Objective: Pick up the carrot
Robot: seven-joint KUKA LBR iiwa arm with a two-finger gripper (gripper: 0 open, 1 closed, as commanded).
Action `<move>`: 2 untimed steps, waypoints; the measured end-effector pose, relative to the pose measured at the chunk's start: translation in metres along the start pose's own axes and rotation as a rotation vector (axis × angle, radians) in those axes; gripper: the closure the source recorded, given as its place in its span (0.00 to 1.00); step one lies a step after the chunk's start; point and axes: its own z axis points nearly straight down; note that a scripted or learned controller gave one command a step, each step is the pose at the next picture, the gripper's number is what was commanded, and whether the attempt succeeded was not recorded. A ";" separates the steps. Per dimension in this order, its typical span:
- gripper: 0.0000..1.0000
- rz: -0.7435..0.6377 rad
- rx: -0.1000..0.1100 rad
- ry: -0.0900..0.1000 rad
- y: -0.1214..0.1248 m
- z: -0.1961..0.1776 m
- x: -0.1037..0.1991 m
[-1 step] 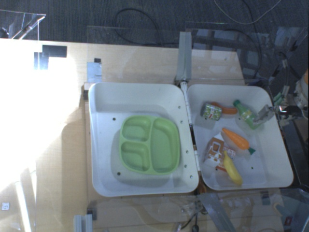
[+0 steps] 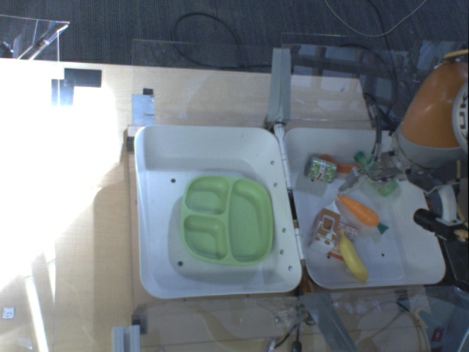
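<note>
Camera view has the end effector (image 2: pixel 364 173) down in the upper part of the right bin (image 2: pixel 432 270), just above the carrot (image 2: pixel 359 211), and honestly I can't tell what state it's in, since the metal bits at the tip are small and blur into the stuff around them. Nothing orange is lifted off the floor, so I wouldn't call this a grab; to me it looks like the approach step, with the actual pick not yet done. The carrot is lying flat near the middle of that bin, long axis running from upper left to lower right, orange body with a small green top at the lower right end. It looks smooth and tapered, like a plastic toy, so I'd guess it could roll or squirt out if pinched off centre. Next move probably calls for coming down a bit lower in the picture and closing across the narrow width of the body. It's crowded too: a yellow banana (image 2: pixel 352 258) just below it, a printed packet (image 2: pixel 327 229) just to its left, a green can (image 2: pixel 320 169) up near the tip. The left bin (image 2: pixel 157 218) holds a green divided tray (image 2: pixel 226 220), well apart from all this, on the bench (image 2: pixel 73 270).
</note>
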 end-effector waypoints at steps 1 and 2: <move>0.00 -0.152 -0.004 -0.002 -0.018 0.038 0.000; 0.00 0.032 -0.005 -0.001 -0.022 0.062 -0.023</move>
